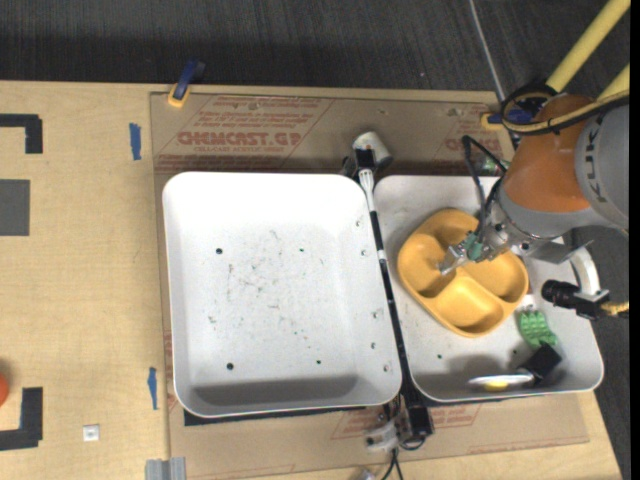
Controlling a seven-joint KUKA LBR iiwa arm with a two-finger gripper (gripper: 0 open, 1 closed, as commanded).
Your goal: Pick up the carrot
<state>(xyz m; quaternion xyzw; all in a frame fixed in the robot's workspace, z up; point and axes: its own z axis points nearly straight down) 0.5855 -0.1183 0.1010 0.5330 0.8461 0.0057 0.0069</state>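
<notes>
My gripper [470, 252] hangs low over the yellow two-compartment dish [462, 298] in the right bin [430, 388]. Its tip is above the ridge between the dish's two hollows, near the dish's far right rim. The wrist and its orange band cover the bin's far right corner. No orange carrot shape stands out among the things in the right bin. A small orange thing [3, 389] is cut off by the view's left edge, on the bench outside the bins.
A green toy brick [534, 322] and a black block [543, 361] lie at the right bin's near right side. A thin yellow and white object [500, 380] lies along its front wall. The left bin [190, 268] stands beside it.
</notes>
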